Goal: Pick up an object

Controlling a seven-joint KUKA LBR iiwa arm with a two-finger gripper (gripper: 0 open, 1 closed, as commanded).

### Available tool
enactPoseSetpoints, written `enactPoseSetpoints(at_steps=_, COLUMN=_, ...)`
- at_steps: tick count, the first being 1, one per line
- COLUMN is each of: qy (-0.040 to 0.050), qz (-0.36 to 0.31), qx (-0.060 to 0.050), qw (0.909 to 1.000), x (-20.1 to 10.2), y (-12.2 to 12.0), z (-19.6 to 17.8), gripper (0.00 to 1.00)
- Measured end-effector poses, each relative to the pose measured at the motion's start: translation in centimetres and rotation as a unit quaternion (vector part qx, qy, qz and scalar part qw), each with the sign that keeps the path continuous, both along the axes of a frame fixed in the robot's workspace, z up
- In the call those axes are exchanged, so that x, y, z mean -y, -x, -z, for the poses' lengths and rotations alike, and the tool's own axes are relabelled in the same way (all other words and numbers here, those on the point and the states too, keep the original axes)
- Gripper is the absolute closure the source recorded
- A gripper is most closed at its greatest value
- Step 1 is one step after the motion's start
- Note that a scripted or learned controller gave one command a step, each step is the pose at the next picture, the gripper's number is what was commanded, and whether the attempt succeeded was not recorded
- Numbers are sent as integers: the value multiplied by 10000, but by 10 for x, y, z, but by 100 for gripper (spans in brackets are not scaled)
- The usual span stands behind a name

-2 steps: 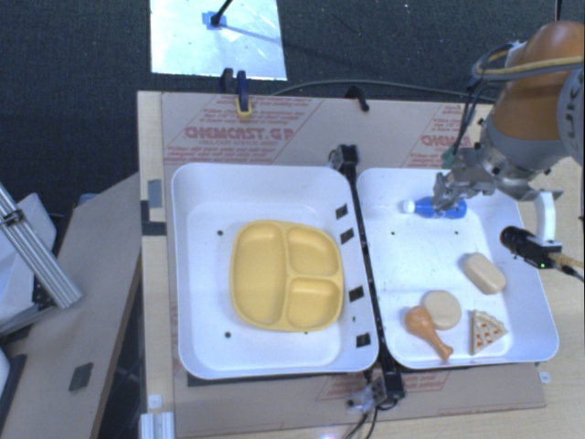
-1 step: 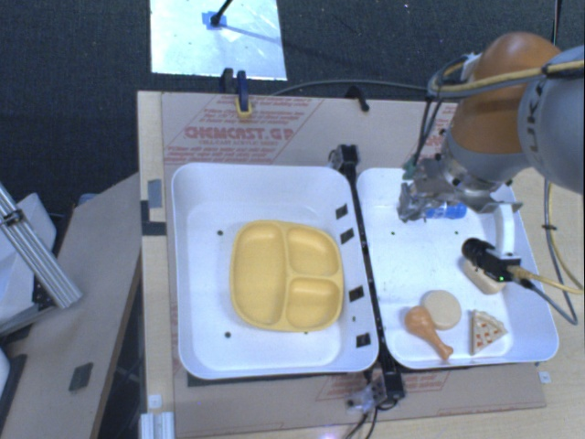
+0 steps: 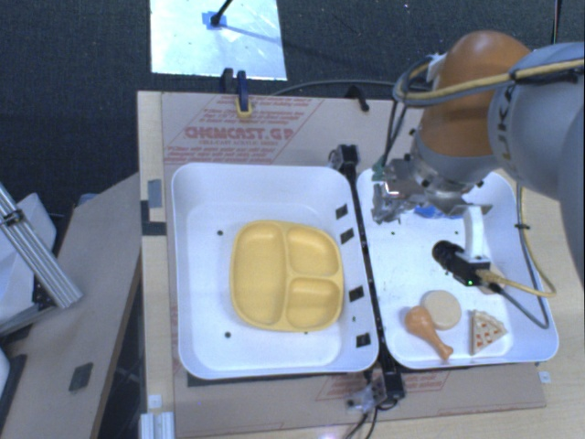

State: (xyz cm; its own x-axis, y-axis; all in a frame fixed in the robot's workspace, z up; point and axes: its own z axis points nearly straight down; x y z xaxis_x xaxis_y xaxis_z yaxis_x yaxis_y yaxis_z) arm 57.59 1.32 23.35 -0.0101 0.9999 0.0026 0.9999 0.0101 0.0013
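Note:
My gripper [image 3: 388,203] hangs low over the far left part of the right bin [image 3: 535,332], close to the divider between the bins. A small blue thing [image 3: 426,212] peeks out just to its right, mostly hidden under the wrist. Near the bin's front lie a tan drumstick [image 3: 428,327], a pale round biscuit [image 3: 443,308] touching it, and a pizza slice [image 3: 485,331] to their right. I see nothing held in the gripper.
The left bin [image 3: 196,245] holds a yellow divided plate [image 3: 286,274] at its middle. The grey arm with its orange band [image 3: 471,90] covers the far right of the right bin. A metal rail [image 3: 37,254] stands off the bench at left.

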Motion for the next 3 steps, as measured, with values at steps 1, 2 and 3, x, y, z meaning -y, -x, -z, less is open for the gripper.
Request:
enactPoseSetpoints(at_steps=1, qy=-1, qz=-1, qx=-4, qw=10000, x=-50, y=11, z=-2, gripper=100)
enactPoseSetpoints(at_steps=2, qy=2, qz=4, qx=-11, qw=10000, x=-97, y=15, z=11, gripper=100)
enactPoseSetpoints(at_steps=3, qy=11, qz=29, qx=-5, qw=10000, x=-94, y=14, z=10, gripper=0)
